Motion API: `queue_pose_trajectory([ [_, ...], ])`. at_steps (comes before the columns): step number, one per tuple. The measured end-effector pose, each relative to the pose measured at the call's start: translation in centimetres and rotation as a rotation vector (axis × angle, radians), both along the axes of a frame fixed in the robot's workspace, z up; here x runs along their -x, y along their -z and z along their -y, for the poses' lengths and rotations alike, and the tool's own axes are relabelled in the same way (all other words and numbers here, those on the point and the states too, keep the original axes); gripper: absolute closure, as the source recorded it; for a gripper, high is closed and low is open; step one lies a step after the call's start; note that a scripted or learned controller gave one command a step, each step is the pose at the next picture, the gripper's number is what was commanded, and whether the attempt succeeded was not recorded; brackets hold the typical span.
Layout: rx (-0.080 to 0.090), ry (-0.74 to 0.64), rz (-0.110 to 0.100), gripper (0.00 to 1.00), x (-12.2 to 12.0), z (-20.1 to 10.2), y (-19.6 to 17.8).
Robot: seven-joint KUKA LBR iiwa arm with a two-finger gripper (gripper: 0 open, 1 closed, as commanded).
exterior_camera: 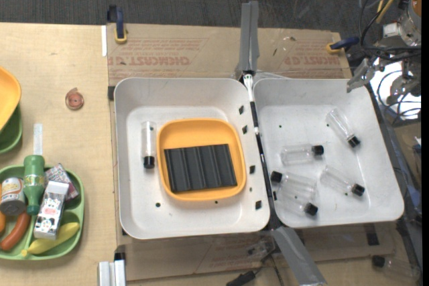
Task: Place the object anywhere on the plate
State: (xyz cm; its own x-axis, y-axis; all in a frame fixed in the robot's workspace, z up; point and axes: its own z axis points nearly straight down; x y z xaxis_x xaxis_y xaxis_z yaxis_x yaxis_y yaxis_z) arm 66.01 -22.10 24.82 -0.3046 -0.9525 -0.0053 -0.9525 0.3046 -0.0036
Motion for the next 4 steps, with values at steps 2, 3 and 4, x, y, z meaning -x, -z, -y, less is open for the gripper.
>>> queue_pose_trajectory([
  [2, 0.001, -0.421, 0.001, 0.0, 0.0, 0.0, 0.1],
  [3, 0.001, -0.659, -0.001, 0.0, 0.5, -2.2, -0.2],
  [4, 0.001, -0.866, 0.001, 0.0, 0.1, -1.1, 0.6],
])
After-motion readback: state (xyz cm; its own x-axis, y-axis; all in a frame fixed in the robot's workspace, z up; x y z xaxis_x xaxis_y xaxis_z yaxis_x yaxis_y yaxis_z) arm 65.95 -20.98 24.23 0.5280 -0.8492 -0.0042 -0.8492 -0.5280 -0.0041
